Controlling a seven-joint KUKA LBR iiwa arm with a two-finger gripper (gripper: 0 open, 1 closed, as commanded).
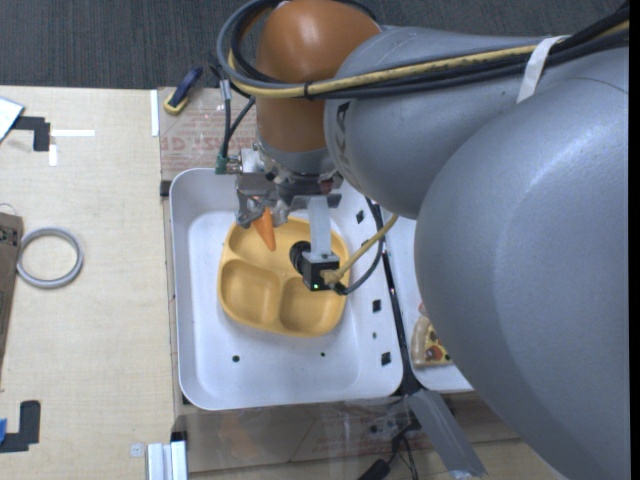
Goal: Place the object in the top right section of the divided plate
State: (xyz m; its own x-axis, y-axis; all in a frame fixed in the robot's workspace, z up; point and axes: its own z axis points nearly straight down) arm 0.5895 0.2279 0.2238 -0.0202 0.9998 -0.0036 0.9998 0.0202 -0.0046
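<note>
A yellow divided plate (238,293) lies in the middle of the left white bin (270,368). My gripper (266,218) hangs over the plate's upper left part, below the arm's orange band. A small orange carrot-shaped object (264,232) sits between the fingers, its pointed end down just above the plate. The gripper is shut on it. A black part of the wrist with a green light (316,273) covers the plate's upper right part, so that section is mostly hidden.
The big grey arm covers most of the right bin (440,373), where a colourful item (431,345) peeks out. A roll of tape (48,257) lies on the wooden bench at left. A blue-handled tool (186,88) rests behind the left bin.
</note>
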